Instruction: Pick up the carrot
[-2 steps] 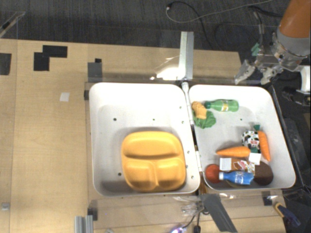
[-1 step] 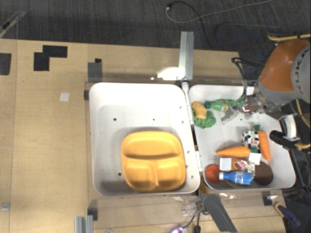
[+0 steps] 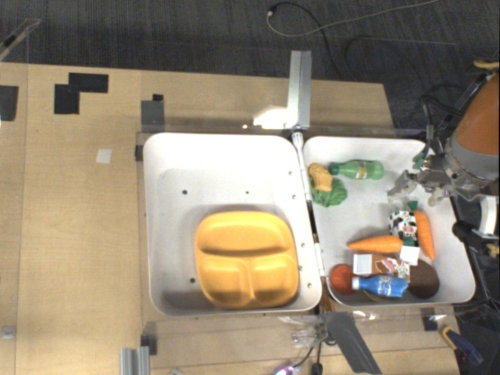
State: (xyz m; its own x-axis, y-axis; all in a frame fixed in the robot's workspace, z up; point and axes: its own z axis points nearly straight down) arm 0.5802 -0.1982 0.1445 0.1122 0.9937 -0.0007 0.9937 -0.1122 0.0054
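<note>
An orange carrot (image 3: 375, 244) lies flat in the right bin (image 3: 367, 209), its tip pointing left, among other items near the bin's front. A second slim orange piece, perhaps another carrot (image 3: 424, 235), lies lengthwise just to its right. My gripper (image 3: 426, 187) hangs over the right bin's far right side, just above the upper end of that slim orange piece and up and to the right of the flat carrot. Nothing shows in its grasp.
The right bin also holds a green bottle (image 3: 357, 169), a yellow-and-green vegetable (image 3: 324, 186), a black-and-white item (image 3: 404, 225), a red ball (image 3: 341, 276), a blue bottle (image 3: 383, 287) and a brown lump (image 3: 424, 280). A yellow tray (image 3: 246, 258) sits in the left bin (image 3: 180, 186).
</note>
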